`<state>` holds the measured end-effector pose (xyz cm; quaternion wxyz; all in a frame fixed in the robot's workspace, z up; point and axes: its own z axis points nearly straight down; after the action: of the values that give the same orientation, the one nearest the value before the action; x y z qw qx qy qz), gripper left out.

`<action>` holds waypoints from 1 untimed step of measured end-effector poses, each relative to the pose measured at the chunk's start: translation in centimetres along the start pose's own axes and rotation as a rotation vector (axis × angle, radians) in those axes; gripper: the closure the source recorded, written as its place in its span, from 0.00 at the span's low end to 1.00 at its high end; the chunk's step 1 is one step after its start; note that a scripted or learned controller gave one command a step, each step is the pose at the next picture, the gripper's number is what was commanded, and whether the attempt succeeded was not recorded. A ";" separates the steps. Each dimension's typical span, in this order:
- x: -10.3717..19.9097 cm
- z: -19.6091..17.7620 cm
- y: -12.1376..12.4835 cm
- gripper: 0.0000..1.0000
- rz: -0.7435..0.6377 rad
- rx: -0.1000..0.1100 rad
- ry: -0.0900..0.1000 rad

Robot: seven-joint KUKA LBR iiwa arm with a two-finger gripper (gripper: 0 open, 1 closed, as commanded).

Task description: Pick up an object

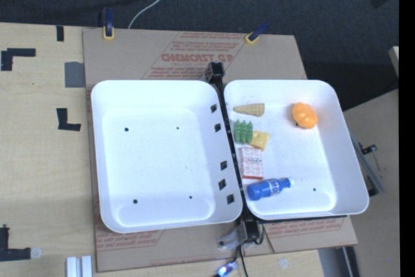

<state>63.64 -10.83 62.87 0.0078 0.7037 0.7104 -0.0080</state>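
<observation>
The right bin [324,139] holds several small objects. An orange round fruit [304,115] lies near its back right. A tan wedge [250,109] rests at the back left, with a green ridged piece [242,131] and a yellow piece [260,139] just in front of it. A white and red packet [252,162] lies along the left wall. A blue bottle [267,188] lies on its side near the front left corner.
The left bin [155,152] sits beside the right one, joined by black clips [222,139] along the shared wall. Both rest on a brown cardboard sheet [194,55] on the wooden bench. Yellow and blue clamps [107,29] hold the sheet's far edge.
</observation>
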 end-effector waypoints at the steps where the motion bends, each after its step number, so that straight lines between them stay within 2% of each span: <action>1: 0.0 -1.0 0.0 1.00 0.000 -0.001 -0.002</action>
<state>63.67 -10.79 63.88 0.0088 0.7036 0.7105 -0.0082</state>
